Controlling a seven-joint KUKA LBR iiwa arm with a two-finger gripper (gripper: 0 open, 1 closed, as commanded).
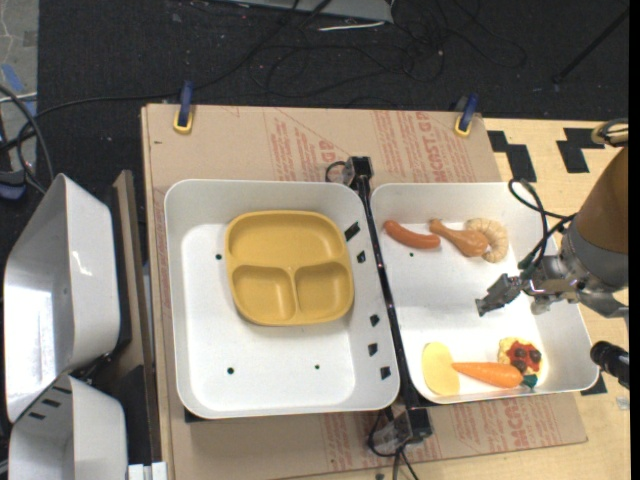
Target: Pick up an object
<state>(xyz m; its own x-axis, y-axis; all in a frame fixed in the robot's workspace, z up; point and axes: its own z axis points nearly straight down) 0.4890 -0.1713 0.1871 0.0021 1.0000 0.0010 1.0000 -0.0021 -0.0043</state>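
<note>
- Gripper hung over the right bin, nothing between its tips; whether they stood apart I could not tell.
- Nearest candidate, I judged, was the carrot by the near wall, touching the yellow disc.
- Descending squarely across the carrot's middle, clear of the pizza toy, would likely serve best.

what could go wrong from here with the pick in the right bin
The carrot, yellow slice and pizza toy lie bunched in the right bin's near corner, so the gripper may nudge or grab a neighbour. They also sit close to the bin wall, which could block a finger. The gripper hangs over bare floor, so closing here catches nothing.
</note>
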